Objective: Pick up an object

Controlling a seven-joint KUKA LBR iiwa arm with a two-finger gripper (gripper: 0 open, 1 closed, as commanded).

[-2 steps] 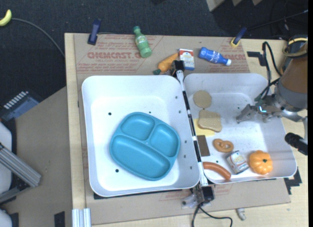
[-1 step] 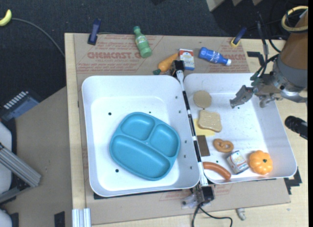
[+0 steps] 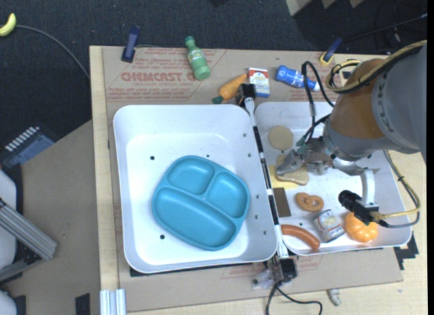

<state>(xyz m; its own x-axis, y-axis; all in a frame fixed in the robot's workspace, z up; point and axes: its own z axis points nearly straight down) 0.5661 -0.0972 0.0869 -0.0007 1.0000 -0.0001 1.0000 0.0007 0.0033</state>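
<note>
My gripper [image 3: 296, 163] is low in the right bin [image 3: 400, 239], near that bin's left wall. It hangs just above a pale yellow flat slice [image 3: 287, 179], and its tip hides part of the slice. A tan round disc [image 3: 279, 136] lies just behind it. In front of it lie a brown pretzel-like ring [image 3: 311, 202], a red sausage [image 3: 300, 236], a small tin can [image 3: 329, 225] and an orange fruit [image 3: 360, 229]. I see nothing lifted off the bin floor.
The left bin [image 3: 135, 130] holds a blue divided plate [image 3: 201, 201]. Behind the bins on the bench lie a green bottle [image 3: 198, 59], a carrot [image 3: 232, 87], a small carton [image 3: 258, 81] and a blue can [image 3: 292, 76]. The arm's grey body [image 3: 393, 110] covers the right bin's back right.
</note>
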